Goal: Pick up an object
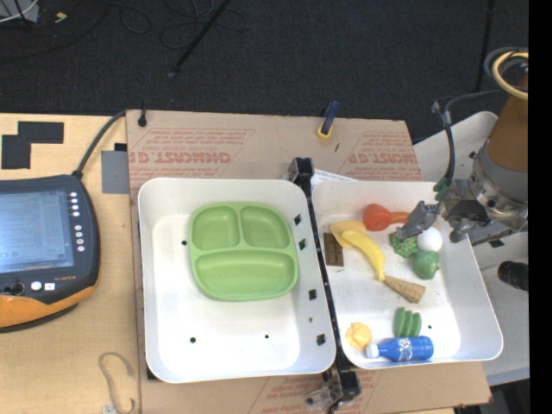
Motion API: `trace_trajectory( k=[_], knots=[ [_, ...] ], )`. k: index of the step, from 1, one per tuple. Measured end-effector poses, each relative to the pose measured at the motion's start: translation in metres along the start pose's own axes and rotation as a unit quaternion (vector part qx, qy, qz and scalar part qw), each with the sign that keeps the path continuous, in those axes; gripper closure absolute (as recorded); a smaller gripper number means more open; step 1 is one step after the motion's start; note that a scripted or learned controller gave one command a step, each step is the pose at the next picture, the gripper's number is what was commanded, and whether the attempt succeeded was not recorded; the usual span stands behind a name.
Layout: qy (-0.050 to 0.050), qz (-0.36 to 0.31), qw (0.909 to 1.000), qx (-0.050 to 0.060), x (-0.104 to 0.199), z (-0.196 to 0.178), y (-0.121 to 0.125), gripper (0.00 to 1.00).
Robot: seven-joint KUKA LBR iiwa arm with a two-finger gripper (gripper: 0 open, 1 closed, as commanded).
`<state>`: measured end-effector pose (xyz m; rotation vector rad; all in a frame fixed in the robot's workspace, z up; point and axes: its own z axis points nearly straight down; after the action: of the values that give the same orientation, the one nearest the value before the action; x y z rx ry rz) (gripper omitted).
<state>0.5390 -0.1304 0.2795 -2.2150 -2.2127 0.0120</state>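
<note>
Banana [366, 247] in right bin [479, 304]; cardboard [224, 145] beneath, black backdrop [285, 41] behind.

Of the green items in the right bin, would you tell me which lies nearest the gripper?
The green toy under the gripper, beside the white ball. The green pepper pair lies lower, near the blue bottle.

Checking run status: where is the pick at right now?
Done: the gripper has reached the right bin, low over the green toy and white ball. In hand: nothing visibly held. Left: grasp and lift. The banana, blue bottle and orange toy lie on the bin floor.
</note>
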Motion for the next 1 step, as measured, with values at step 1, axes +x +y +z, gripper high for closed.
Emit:
trace_trajectory(
  k=[1],
  knots=[
    [-0.001,-0.001,1.0,-0.005,-0.0001,-0.0055,0.0015,0.0]
  ],
)
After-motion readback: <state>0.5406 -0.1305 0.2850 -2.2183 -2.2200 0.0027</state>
